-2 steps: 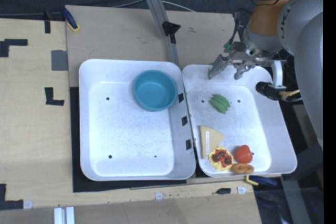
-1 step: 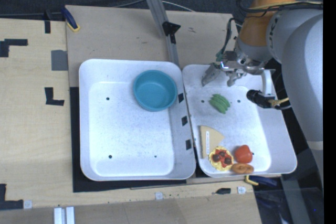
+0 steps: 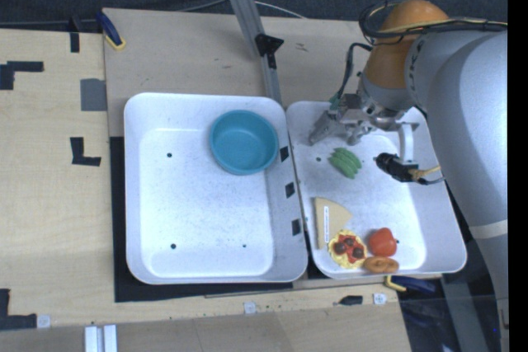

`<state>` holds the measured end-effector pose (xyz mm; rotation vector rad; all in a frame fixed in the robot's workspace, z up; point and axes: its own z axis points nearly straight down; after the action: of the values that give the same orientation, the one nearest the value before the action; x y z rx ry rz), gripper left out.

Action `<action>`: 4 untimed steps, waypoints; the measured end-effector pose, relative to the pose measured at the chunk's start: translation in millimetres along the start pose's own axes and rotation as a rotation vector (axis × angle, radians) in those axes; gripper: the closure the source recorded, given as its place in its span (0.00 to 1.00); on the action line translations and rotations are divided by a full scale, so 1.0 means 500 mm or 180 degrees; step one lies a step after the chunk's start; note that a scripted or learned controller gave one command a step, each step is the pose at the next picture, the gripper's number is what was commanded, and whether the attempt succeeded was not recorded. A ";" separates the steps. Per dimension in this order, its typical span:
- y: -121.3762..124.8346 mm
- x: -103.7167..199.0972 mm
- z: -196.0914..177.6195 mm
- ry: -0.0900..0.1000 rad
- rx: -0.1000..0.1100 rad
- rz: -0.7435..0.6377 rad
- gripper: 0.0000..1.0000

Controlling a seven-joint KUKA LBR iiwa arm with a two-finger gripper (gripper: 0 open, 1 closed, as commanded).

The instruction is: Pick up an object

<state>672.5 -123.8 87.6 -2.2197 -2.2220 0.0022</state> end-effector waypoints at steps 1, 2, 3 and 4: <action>0.001 0.000 -0.024 -0.0002 -0.0006 -0.0001 1.00; 0.001 -0.001 -0.108 0.0000 -0.0015 0.0001 1.00; 0.007 -0.005 -0.233 -0.0001 -0.0019 0.0002 1.00; 0.007 -0.005 -0.278 0.0001 -0.0011 0.0002 1.00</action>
<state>676.4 -126.2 226.7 -2.2220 -2.2230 -0.0019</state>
